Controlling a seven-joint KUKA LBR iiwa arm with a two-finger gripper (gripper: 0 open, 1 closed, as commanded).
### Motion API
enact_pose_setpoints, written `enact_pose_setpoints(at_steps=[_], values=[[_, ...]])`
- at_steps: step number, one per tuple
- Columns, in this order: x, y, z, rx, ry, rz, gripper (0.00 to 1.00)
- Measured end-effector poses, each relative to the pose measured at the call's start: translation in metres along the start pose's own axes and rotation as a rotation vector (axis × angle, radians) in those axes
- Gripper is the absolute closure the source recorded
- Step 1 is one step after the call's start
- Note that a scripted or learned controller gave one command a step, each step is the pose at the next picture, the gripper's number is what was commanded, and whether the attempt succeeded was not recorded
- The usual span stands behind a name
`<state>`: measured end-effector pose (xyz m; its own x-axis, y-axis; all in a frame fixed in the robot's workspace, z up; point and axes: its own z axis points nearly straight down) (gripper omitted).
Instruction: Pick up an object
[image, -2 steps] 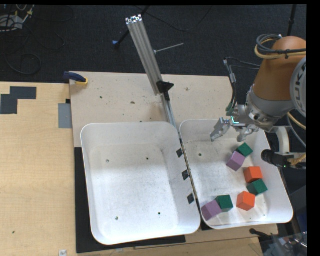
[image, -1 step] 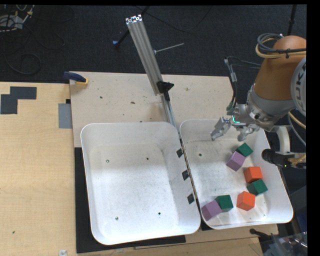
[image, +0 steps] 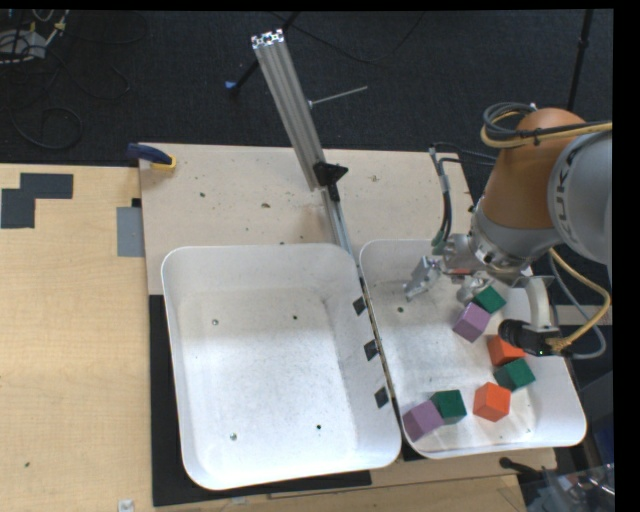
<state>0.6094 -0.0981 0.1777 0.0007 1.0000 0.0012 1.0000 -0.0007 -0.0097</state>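
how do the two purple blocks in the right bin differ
The upper purple block lies mid-bin near the gripper, beside a green block. The lower purple block sits by the bin's front rim, against another green block, far from the gripper. Both are small lilac cubes, alike in size.

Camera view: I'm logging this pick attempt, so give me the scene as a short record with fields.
arm: grey and orange, reaching in from the right above the right bin
hand: over the right bin's upper part, no block seen between its parts
right bin contents: purple blocks, green blocks, orange blocks
left bin: white, dark specks on its floor
divider: metal rail slanting down to the seam between the bins
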Motion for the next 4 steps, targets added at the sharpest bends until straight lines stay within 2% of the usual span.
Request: enact_pose_setpoints(at_steps=[1,2,3,4], values=[[-0.005,0.001,0.063,0.0,0.0,0.002,0.0],[-0.004,0.002,0.087,-0.007,-0.001,0.005,0.0],[-0.006,0.002,0.077,-0.007,0.0,0.013,1.0],[-0.01,0.007,0.033,-0.011,-0.001,0.009,1.0]])
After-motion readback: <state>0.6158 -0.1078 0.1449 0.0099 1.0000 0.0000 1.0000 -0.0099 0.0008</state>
